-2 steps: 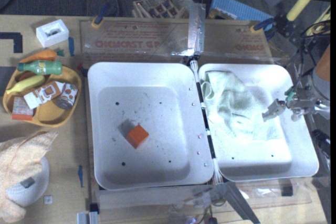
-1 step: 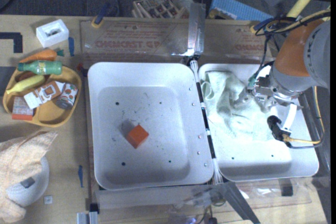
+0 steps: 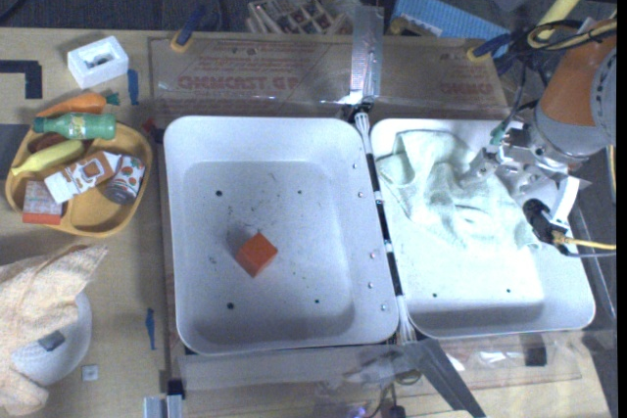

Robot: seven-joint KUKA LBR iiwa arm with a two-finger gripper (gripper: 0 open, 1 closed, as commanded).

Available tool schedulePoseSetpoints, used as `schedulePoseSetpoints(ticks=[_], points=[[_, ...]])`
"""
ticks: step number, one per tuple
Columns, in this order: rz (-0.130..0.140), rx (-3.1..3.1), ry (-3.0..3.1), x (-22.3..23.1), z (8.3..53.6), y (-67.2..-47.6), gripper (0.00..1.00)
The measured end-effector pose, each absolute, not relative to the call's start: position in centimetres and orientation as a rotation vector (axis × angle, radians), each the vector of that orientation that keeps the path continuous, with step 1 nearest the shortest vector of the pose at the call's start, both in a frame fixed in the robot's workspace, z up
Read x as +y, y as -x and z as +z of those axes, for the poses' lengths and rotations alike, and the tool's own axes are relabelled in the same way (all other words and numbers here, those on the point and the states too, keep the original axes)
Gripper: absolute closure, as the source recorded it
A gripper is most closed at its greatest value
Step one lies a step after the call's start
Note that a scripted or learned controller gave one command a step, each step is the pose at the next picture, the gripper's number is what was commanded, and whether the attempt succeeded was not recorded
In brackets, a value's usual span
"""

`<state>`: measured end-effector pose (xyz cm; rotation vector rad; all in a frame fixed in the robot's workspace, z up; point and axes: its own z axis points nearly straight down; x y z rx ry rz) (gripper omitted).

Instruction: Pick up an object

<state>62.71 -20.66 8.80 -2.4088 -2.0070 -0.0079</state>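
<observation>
Nearest the lens, the left shallow white plastic bin (image 3: 186, 210) holds a small orange block (image 3: 257, 254), which lies on the floor left of that bin's centre, apart from every wall. Just right of this bin sits the second white bin (image 3: 490, 308), where a crumpled pale greenish-white cloth (image 3: 441, 186) covers the upper half. Over that cloth's right edge hangs the grey two-finger gripper (image 3: 490, 157); whether its claw is spread or pressed together cannot be told. Left of the block's bin rests a yellow bowl of toy food (image 3: 73, 176).
</observation>
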Motion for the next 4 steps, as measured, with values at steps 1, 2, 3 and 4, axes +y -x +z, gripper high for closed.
schedulePoseSetpoints(ticks=[1, 2, 3, 4], points=[[0.002, -2.108, 2.330, -21.4, 16.8, -63.9, 0.00], [0.001, -2.224, 2.220, -19.0, 9.1, -61.0, 0.00], [0.000, -2.299, 2.143, -16.9, 14.0, -62.4, 0.00], [-0.009, -2.441, 1.996, -15.1, 8.9, -60.1, 0.00]])
